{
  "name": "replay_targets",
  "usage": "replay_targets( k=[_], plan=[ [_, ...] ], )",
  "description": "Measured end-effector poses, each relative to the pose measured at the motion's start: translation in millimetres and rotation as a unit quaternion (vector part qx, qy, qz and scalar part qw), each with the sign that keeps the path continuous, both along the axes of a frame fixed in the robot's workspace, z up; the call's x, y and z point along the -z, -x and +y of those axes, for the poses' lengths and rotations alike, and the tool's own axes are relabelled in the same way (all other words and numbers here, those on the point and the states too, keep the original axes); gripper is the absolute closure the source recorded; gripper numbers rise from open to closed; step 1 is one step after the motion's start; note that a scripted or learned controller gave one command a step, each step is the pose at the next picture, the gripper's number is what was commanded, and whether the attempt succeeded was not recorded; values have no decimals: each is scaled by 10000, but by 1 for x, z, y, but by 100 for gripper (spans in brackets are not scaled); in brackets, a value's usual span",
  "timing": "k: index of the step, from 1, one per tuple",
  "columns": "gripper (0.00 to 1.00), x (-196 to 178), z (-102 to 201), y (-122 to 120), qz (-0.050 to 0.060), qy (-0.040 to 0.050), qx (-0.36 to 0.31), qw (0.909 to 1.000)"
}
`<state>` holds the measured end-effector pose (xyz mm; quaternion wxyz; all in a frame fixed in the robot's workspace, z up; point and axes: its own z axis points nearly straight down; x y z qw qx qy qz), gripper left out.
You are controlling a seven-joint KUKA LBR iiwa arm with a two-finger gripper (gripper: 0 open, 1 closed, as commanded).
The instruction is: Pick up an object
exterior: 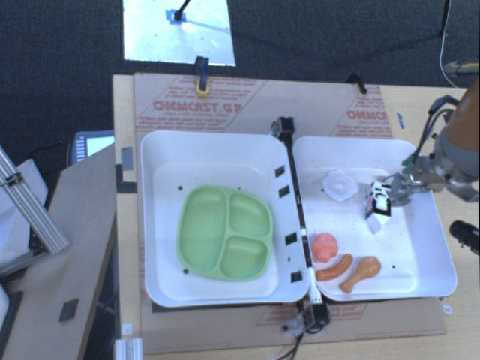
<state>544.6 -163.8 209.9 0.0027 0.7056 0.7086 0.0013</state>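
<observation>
In the right bin (pixel 420 276) lie a clear plastic cup or lid (pixel 339 185), a pink round piece (pixel 325 246), an orange sausage (pixel 334 267) and a tan drumstick (pixel 361 272). My gripper (pixel 379 203) hangs over the middle of this bin, to the right of the clear piece and above the toy food. Its black and white fingers point down and left toward the bin floor. Nothing shows between them.
The left bin (pixel 161 163) holds a green divided tray (pixel 225 233). A black divider with clips (pixel 294 208) runs between the bins. The arm (pixel 457 156) enters from the right over the right bin's rim. Cardboard (pixel 225 103) lies under both bins.
</observation>
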Motion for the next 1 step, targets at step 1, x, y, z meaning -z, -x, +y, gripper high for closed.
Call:
replay_targets(
  k=[1],
  plan=[
    [100, -41, 0, -1, 10, -4, -5, 10000]
  ],
)
